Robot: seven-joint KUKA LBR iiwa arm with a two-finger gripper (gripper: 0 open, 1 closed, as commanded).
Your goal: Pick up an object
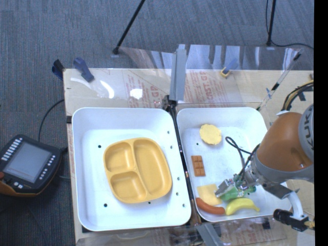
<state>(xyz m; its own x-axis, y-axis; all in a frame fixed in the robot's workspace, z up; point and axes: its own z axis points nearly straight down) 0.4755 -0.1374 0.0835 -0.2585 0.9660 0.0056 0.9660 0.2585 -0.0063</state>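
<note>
Your targets sit in the right bin (256, 118), a shallow white tray with rounded corners and a glossy plastic look. Four cluster at its near edge: a curved yellow banana (243, 206), smooth and toy-like; a red-orange sausage (209, 206), a short rounded tube lying just left of the banana; a pale yellow wedge (207, 193) with flat faces, touching the sausage from above; and a green piece (240, 192), small and partly hidden by metal parts — you can't make out its shape. Farther back in the same bin lies a brown ridged bar (198, 165), scored into squares, and beyond it a flat round yellow disc (210, 134) with a wavy rim.

The gripper (228, 187) is low over the green piece and wedge, beside the banana. It reads as a blur of grey metal and cable, so you cannot tell how the claw stands or whether it has anything.

The arm (285, 148) comes in from the right — a smooth orange dome over grey casing.

The left bin (87, 137) holds a yellow divided plate (137, 169), matte, rounded-square, three compartments. A black-and-orange pendant (25, 164) with a grey screen rests on the carpet at far left.
</note>
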